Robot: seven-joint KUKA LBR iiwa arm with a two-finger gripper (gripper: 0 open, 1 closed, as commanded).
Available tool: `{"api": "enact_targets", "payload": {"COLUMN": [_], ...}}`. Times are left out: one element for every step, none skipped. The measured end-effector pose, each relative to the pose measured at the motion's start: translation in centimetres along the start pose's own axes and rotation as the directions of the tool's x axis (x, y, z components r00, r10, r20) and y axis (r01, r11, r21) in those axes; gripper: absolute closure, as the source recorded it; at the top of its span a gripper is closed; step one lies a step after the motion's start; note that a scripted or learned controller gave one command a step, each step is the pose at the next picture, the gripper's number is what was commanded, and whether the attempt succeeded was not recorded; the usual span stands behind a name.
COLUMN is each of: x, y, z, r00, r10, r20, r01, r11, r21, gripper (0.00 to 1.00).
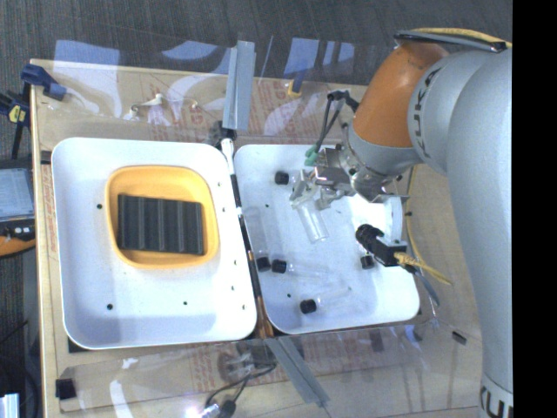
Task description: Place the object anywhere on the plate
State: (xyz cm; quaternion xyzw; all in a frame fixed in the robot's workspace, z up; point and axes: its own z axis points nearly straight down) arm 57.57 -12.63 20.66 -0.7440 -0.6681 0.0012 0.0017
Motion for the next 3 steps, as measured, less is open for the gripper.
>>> {"api": "enact_targets", "payload": {"x": [3.2,9.7,9.6], "y": [-3.1,-5.1,-5.1], "z": [1.7,1.6,1.6], "r00": [0.966,0.892,0.892], "r10": [-0.259,-0.452,-0.451], "r20": [-0.001,0.000,0.000], "r01": [0.259,0.452,0.451], "r11": [0.966,0.892,0.892], "r21": [0.003,0.001,0.001], "gripper": [1.00,1.00,0.00]}}
